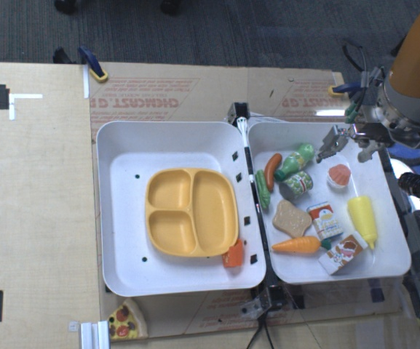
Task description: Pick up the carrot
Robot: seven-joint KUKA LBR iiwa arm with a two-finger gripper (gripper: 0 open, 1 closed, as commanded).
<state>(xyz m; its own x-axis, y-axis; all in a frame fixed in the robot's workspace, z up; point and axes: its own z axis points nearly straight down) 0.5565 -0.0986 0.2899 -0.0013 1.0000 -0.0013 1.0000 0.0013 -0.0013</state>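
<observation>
**binwatcher:** ok so where's the carrot at? I see an orange tapered thing lying flat near the front of the right bin, fat end pointing right where there's a bit of green.

**kuka_fan:** Yep, that's it. It sits just in front of the bread slice, maybe touching it, hard to say at this angle. A little juice carton is right by its green end, and the yellow bottle is further right. Don't mix it up with the orange chunk in the left bin next to the yellow divided plate.

**binwatcher:** And the gripper?

**kuka_fan:** Up at the back of the right bin, well away from the carrot. Fingers look spread apart with nothing between them.

**binwatcher:** So how'd you go about the approach?

**kuka_fan:** I'd bring it toward the front, turn the wrist so the fingers straddle the carrot across its narrow width, and drop on the thicker middle. One finger has to slip in on the bread side, so that's the tight spot. Smooth plastic probably, so grip it centred or it'll squirt out.
</observation>
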